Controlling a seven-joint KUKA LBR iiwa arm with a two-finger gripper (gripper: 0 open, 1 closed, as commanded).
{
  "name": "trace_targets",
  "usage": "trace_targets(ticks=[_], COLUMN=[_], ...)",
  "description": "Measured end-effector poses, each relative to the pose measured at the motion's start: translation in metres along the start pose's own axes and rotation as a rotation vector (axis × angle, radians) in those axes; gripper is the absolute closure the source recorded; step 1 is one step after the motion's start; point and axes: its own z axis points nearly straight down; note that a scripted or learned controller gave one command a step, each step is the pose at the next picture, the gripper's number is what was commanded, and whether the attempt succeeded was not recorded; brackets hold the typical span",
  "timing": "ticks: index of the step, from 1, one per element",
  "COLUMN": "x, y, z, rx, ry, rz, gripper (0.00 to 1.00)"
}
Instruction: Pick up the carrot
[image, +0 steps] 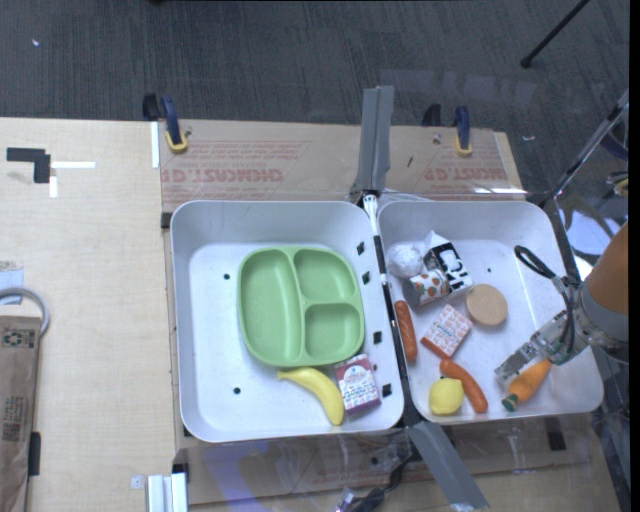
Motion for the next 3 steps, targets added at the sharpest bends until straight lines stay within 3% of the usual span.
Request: trace_targets(ticks=[1, 2, 3], x=[-0.014, -0.004, -0.005], y=[0.011, -0.002, -0.002], z=[-0.001, 0.000, -0.008], rx=[-0.001, -0.001, -0.001], ry=[-0.002, 0.002, 0.002], rz=[0.097, 0.171, 0.173], gripper=[0.00, 0.00, 1.00])
